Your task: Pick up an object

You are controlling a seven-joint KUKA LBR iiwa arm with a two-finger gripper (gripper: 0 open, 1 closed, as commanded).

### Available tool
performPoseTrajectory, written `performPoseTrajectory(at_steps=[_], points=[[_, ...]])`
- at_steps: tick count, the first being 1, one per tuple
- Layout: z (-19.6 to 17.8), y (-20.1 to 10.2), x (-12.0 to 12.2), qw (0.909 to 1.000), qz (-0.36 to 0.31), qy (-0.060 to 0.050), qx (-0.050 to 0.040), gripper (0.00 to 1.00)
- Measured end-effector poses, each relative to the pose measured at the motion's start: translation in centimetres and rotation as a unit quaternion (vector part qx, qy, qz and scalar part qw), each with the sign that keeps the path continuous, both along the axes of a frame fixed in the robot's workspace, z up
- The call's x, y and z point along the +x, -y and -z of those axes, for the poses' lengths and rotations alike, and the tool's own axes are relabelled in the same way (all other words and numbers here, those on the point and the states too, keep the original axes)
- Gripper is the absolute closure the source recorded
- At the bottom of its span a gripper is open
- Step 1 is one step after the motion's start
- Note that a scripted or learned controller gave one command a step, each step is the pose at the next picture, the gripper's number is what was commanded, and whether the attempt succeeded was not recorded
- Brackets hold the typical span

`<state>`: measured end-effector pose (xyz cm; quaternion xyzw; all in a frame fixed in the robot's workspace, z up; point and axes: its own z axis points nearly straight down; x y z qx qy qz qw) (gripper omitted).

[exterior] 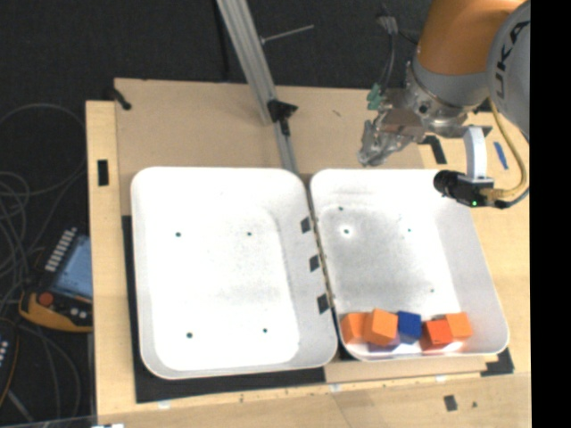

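Hovering, gripper: I see the gripper (pixel 375 150) just past the far rim of the right bin, over the bare surface; I cannot tell its state, and I see nothing in it.
Arm: grey with an orange band (pixel 459 20), coming in from the top right of my view; a small black unit with a green light (pixel 462 188) hangs by the bin's far right corner.
Right bin: the right bin (pixel 464 230) is shallow and white, with its far and middle floor bare apart from a few dark specks.
Blocks: all sit in a row against the near wall of the right bin, well apart from the gripper. From left I read an orange block (pixel 354 326), a second orange block (pixel 384 326) touching it, a blue block (pixel 409 325), then two more orange blocks (pixel 446 330) side by side.
Left bin: the left bin (pixel 161 239) lies just beside the right one, their rims meeting along black clips.
Surface: a tan surface (pixel 196 127) carries both bins; a slanted metal rail (pixel 254 56) rises from its far side.
Off the surface: a handheld controller with a blue screen (pixel 62 279) and loose cables lie at far left.
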<state>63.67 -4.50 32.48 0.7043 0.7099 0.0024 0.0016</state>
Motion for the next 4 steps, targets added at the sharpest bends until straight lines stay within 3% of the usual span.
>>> performPoseTrajectory(at_steps=[1, 2, 3, 4], points=[[0.4, -0.1, -4.9, 1.0, 0.005, -0.003, -0.0003, 1.0], [-1.5, -7.5, -8.4, 1.0, -0.002, -0.002, 0.0008, 1.0], [-4.3, -10.2, -12.0, 1.0, 0.0, -0.001, 0.0003, 1.0], [-5.2, -9.9, -11.8, 1.0, 0.0, -0.001, -0.0006, 1.0]])
